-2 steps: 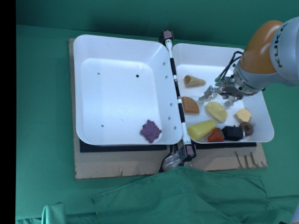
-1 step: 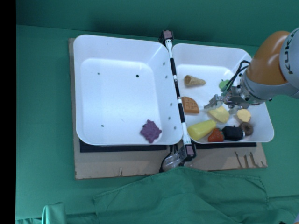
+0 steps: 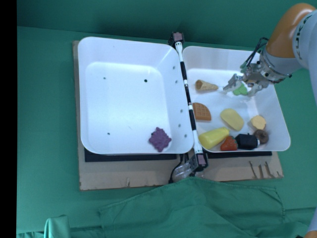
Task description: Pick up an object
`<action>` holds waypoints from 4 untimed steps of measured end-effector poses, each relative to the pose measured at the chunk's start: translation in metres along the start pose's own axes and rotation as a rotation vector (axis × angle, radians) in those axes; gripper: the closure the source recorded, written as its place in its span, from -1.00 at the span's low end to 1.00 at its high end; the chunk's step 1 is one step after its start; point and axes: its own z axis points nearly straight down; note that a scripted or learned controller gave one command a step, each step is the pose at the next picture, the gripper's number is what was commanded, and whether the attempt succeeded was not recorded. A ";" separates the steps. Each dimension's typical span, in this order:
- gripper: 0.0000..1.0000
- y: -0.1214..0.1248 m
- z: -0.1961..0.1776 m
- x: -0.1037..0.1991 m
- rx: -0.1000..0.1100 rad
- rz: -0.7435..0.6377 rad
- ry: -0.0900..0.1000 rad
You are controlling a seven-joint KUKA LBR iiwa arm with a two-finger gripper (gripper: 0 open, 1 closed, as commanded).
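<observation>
My gripper (image 3: 242,86) is low over the far part of the right bin (image 3: 277,114). Its fingers stand spread, one finger (image 3: 230,85) to the left and the other to the right of a small green object (image 3: 240,89). The green object sits between them with gaps on both sides, so it is not clamped. I cannot tell whether it rests on the bin floor. Just left of the gripper lies an ice cream cone (image 3: 205,86).
The right bin also holds a waffle (image 3: 201,112), a pale yellow piece (image 3: 232,119), a yellow block (image 3: 214,137), a red piece (image 3: 229,144), a black item (image 3: 246,141), a small orange piece (image 3: 258,122) and a brown ring (image 3: 261,136). A purple toy (image 3: 159,139) lies in the left bin (image 3: 89,58).
</observation>
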 end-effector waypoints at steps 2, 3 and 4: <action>1.00 -0.049 -0.001 0.055 -0.008 0.001 -0.002; 1.00 -0.003 0.001 0.041 -0.002 -0.001 0.002; 1.00 0.080 0.003 0.025 -0.002 -0.003 0.001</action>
